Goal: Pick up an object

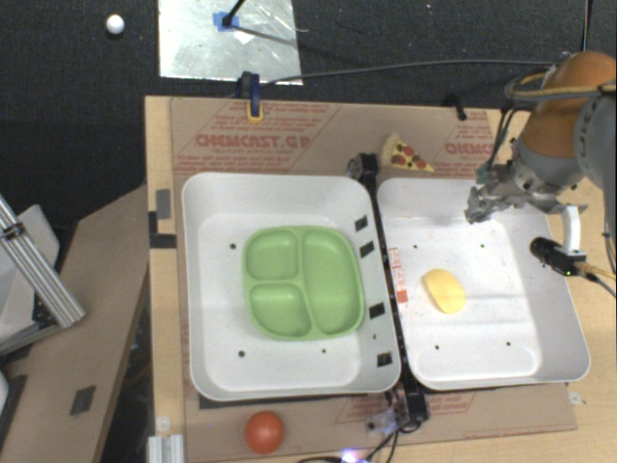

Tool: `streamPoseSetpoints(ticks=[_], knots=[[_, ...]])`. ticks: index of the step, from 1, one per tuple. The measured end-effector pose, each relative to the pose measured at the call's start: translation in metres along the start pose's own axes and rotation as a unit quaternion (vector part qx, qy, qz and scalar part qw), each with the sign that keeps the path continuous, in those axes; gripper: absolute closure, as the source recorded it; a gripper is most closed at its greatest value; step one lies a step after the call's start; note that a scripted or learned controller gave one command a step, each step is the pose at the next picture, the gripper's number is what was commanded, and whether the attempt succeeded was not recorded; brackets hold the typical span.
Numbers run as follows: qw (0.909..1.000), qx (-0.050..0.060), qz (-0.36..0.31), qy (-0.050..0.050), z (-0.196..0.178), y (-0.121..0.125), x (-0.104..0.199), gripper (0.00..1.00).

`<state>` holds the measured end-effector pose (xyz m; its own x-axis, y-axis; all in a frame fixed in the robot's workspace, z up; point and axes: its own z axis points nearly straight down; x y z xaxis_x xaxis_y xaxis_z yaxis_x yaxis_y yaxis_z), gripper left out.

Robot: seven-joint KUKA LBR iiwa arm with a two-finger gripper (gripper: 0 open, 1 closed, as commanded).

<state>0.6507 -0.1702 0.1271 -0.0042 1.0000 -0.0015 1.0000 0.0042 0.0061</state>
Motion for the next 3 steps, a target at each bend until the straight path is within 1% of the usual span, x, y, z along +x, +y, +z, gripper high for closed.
streamPoseSetpoints(ticks=[1,2,3], knots=[[1.0000,-0.001,-0.001,0.000,-0.064,0.000,0.004,1.00],[1.0000,0.001,-0.001,0.000,-0.083,0.001,0.004,1.00],[1.0000,0.003,-0.002,0.001,-0.077,-0.013,0.060,1.00]])
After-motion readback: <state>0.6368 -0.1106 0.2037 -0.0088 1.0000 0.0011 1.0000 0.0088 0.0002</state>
